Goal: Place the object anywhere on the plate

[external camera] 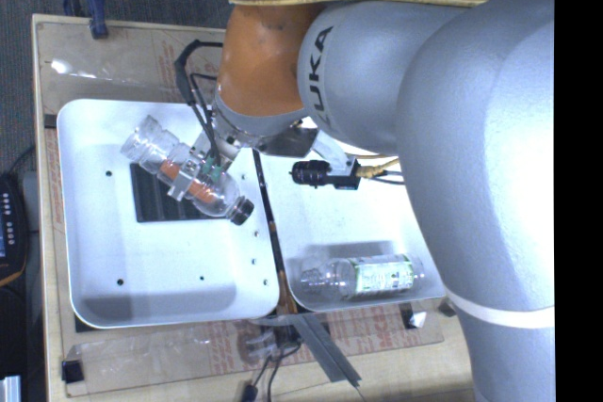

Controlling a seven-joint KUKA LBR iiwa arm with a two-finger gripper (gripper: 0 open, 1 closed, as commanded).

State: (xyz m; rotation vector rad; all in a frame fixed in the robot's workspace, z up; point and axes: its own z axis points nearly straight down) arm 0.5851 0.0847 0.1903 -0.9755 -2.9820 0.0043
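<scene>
A clear plastic bottle (363, 276) with a green-and-white label lies on its side near the front edge of the right bin (311, 231). In the left bin (141, 268) a dark flat rectangular plate (151, 198) rests on the floor, partly covered by the arm's tool. My gripper (184, 169), a see-through assembly with orange and green parts inside, hangs over the plate's upper right part, well away from the bottle. Nothing can be made out held in it.
The big grey arm with its orange band (268, 52) reaches in from the right and hides most of the right bin's back half. A black cable connector (320, 172) hangs near the divide between the bins. A blue clamp (94, 12) sits on the bench's back left corner.
</scene>
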